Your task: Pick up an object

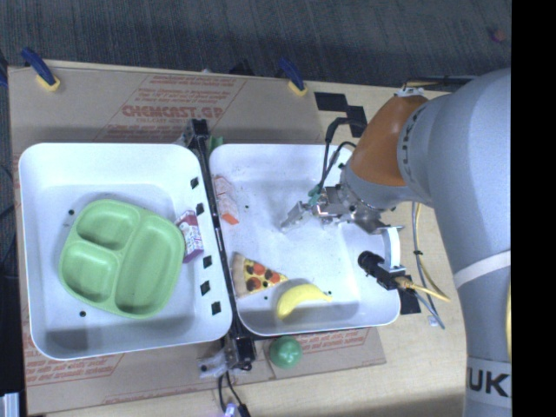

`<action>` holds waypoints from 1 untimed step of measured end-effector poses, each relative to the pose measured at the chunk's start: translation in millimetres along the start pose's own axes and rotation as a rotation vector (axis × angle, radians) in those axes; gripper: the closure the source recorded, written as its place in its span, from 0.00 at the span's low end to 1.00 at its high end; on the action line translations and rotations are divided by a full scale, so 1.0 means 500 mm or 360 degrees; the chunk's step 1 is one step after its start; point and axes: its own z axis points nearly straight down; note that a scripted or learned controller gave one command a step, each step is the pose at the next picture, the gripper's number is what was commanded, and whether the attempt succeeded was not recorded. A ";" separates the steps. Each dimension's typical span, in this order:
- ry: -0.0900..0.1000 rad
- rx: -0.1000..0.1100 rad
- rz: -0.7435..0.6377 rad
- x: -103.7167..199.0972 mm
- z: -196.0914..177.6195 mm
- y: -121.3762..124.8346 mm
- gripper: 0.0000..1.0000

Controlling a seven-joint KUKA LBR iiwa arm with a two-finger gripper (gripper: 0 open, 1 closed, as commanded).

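Observation:
In the right bin (278, 151), a yellow banana (300, 300) lies against the front wall. A toy pizza slice (256, 276) sits just left of it. A small white and orange packet (224, 200) rests by the bin's left wall. My gripper (295, 216) hangs low over the middle of this bin, pointing left. It is apart from the banana and the pizza slice, and nothing shows in it. The grey arm and its orange band (387, 150) cover the bin's right side.
The left bin (87, 151) holds a green divided plate (122, 256) and a purple packet (189, 235) by its right wall. A green ball (284, 351) lies on the cardboard in front of the right bin. Black clips line the divider between the bins.

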 end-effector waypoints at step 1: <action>0.0000 0.0004 -0.0003 0.098 -0.069 -0.149 0.00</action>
